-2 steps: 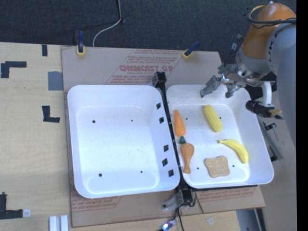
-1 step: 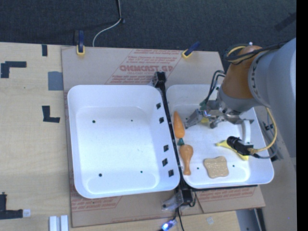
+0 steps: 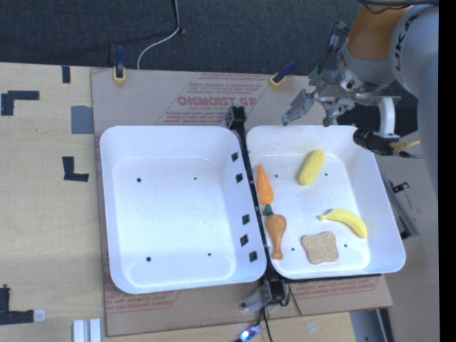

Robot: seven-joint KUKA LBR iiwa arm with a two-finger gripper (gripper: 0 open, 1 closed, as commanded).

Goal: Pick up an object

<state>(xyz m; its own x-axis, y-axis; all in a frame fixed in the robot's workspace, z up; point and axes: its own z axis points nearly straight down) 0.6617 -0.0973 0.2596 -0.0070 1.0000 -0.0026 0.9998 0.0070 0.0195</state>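
The right bin (image 3: pixel 370 164) holds a corn cob (image 3: pixel 311 167), a carrot (image 3: pixel 263 185), a chicken drumstick (image 3: pixel 276 234), a banana (image 3: pixel 345 221) and a slice of bread (image 3: pixel 320 247). My gripper (image 3: pixel 314 110) hangs above the back edge of the right bin, up and slightly left of the corn cob. Its two fingers are spread apart and open, with nothing between them.
The left bin (image 3: pixel 114 191) sits beside the right one, joined along a black clipped divider (image 3: pixel 246 191). Both rest on a cardboard sheet (image 3: pixel 206 98) clamped at the back. A white cable (image 3: pixel 160 38) runs behind the bench.
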